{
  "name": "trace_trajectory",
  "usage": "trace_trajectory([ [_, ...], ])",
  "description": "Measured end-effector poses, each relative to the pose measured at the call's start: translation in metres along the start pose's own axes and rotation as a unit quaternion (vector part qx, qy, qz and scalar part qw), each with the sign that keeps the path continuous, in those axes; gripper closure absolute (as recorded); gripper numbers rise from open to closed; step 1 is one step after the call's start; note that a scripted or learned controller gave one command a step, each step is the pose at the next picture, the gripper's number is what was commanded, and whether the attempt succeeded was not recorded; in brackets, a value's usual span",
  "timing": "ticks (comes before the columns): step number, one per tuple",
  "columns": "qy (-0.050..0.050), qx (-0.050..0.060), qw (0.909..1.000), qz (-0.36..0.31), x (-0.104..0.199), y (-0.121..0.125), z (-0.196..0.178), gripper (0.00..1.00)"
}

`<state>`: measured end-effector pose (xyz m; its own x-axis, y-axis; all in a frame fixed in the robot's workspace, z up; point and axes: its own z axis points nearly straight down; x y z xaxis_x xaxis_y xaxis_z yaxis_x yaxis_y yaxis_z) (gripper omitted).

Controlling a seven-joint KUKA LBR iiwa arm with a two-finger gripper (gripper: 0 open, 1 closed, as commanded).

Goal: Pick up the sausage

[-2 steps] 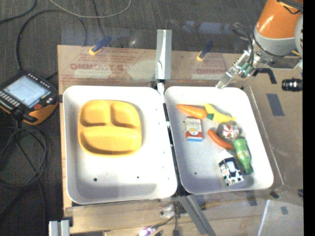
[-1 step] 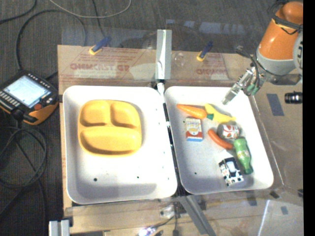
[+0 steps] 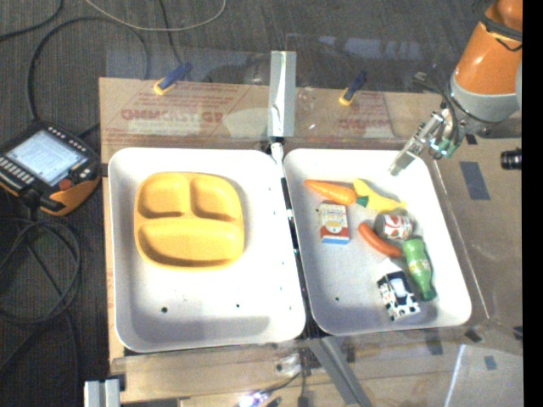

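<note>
We judge the sausage [image 3: 379, 240] light, smooth and slippery; we should take it at its free left end, because the can [image 3: 394, 225] touches it. Whether the gripper [image 3: 401, 162] is apart or together, we cannot tell.

Looks like my robot lab: teach pendant [image 3: 47, 166] left of the white bins [image 3: 127, 312], cables [image 3: 51, 24] on carpet, probably.

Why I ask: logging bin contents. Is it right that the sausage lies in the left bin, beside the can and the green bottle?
Not quite: in the camera view the sausage lies in the right bin, beside the can and green bottle.
</note>
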<state>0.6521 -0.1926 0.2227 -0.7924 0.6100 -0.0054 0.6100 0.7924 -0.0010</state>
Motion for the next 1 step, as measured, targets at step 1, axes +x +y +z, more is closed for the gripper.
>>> trace_trajectory([
  [1,0.001,0.0,0.9995,-0.03,-0.0052,-0.0136,0.0059,1.0],
])
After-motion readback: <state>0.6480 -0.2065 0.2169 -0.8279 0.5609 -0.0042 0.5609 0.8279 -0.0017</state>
